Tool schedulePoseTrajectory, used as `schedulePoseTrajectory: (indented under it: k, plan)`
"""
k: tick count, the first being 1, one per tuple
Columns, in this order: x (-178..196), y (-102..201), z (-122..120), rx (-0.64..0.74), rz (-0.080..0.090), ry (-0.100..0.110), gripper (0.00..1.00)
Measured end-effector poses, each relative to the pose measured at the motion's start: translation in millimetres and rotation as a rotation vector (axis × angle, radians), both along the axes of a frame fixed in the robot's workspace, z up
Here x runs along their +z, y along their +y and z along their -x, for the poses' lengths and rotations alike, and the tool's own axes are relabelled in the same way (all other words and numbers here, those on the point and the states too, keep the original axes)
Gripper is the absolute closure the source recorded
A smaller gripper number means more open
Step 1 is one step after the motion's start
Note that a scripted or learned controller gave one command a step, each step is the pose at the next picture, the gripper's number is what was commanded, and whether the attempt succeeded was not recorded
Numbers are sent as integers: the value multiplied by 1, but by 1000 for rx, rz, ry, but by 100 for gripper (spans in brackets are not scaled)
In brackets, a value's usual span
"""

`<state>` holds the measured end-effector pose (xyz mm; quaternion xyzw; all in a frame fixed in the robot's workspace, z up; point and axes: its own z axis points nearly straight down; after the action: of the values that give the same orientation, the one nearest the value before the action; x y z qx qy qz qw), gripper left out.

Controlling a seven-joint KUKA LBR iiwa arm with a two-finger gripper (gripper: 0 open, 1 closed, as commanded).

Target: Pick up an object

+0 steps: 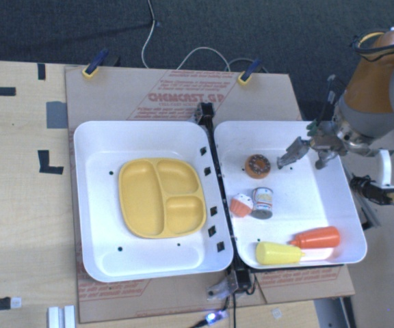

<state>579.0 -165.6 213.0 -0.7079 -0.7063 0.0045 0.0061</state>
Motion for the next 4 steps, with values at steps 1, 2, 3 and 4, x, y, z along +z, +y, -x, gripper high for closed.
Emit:
schedulePoseTrajectory:
  k: [1, 2, 3, 4]
  plan:
    - [8, 0, -3, 4, 2, -13, 0]
    - [-40, -1, -2, 3, 3, -10, 0]
    - [-103, 2, 5, 3, 1, -8, 0]
    - [-129, 2, 5, 4, 4, -14, 0]
